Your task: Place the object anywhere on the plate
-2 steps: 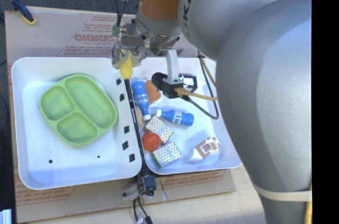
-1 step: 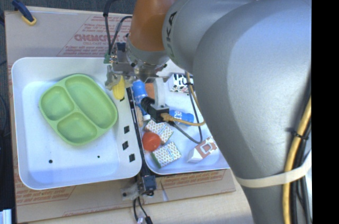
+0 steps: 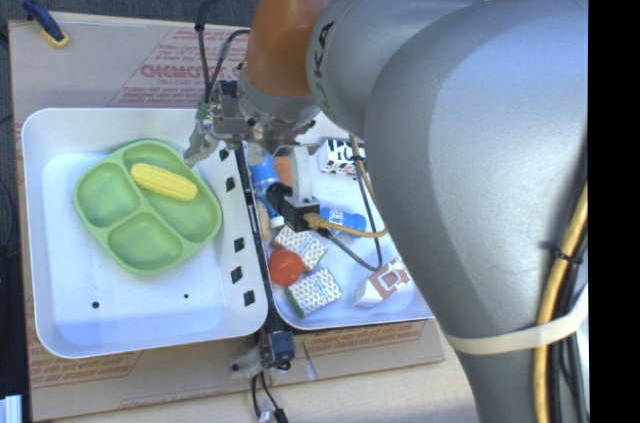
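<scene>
Left bin (image 3: 60, 311): holds a green divided plate (image 3: 148, 204) with three compartments. A yellow corn cob (image 3: 165, 181) lies in the upper compartment, resting across the plate's inner ridge — on the plate, apart from the pincer.

Right bin (image 3: 410, 309): largely covered by the grey arm (image 3: 470, 151). Visible contents — a blue bottle (image 3: 265, 179) lying near the dividing wall, a red round object (image 3: 286, 266) just below it, two checker-patterned packets (image 3: 310, 273) touching the red object, a small white-and-red carton (image 3: 385, 283) toward the right, and a blue item (image 3: 345, 219) partly under a cable. A black-and-white printed item (image 3: 342, 157) lies at the bin's far side.

Pincer (image 3: 215, 143): positioned over the wall between the two bins, beside the plate's upper right rim. I cannot tell how its jaws are set; nothing is seen between them.

Both bins rest on a cardboard sheet (image 3: 150, 61) on the desk.
</scene>
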Robot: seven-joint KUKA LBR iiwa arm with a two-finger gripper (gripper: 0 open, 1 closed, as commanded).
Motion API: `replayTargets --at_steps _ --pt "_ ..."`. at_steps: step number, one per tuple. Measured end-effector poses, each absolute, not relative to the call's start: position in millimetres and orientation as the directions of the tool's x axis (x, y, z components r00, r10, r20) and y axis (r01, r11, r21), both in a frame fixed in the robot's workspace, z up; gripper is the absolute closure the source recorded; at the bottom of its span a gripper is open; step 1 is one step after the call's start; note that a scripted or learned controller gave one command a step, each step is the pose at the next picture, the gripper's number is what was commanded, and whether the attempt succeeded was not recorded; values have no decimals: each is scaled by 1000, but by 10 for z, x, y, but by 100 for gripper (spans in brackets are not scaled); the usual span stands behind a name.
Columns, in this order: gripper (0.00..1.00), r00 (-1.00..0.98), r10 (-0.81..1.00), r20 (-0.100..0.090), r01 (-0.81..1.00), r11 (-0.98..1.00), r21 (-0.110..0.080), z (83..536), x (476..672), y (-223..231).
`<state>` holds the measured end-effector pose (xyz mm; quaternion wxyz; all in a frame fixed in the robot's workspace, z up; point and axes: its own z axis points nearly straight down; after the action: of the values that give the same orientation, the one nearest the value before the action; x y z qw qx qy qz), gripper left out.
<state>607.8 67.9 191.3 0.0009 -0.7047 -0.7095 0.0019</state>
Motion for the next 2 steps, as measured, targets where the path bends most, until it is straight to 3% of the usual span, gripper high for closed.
replayTargets --at_steps 1,2 --pt "0 -6 1000 -2 1000 6 -4 1916 5865 46" --pt "100 -10 1000 -1 1000 10 -5 2019 5872 59"
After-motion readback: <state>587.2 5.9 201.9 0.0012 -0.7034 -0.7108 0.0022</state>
